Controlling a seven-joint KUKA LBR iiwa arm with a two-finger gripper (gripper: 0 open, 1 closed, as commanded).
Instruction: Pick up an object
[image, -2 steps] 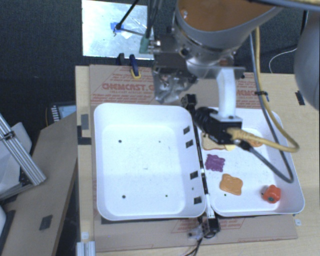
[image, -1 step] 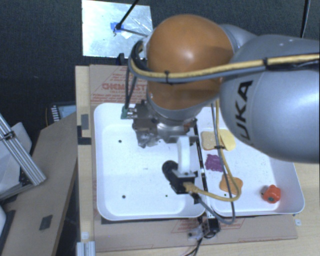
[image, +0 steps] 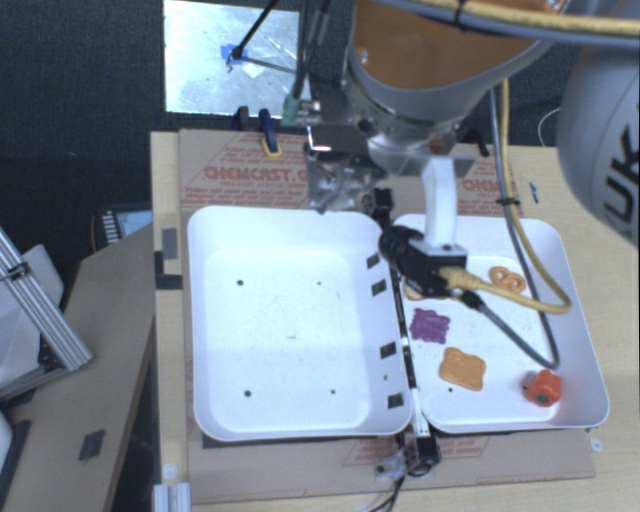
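In the right bin (image: 585, 400), four small objects are seen. Nearest, at the right corner, lies a red-orange piece (image: 541, 387); left of it an orange flat piece (image: 462, 368), then a purple piece (image: 430, 324), and farther off an orange pretzel-shaped piece (image: 507, 279). All are judged light, probably slippery plastic; the flat orange one is best taken across its narrow sides. The gripper (image: 345, 190) hangs over the far rim of the left bin (image: 215, 300), apart from every object; the state of its jaws cannot be told. The bins rest on cardboard (image: 240, 172) over a bench (image: 100, 380).

Bins (image: 270, 400): smooth white plastic, slight gloss. Bench top (image: 250, 170): matt brown cardboard w/ red print. Claw (image: 345, 190): shiny metal.
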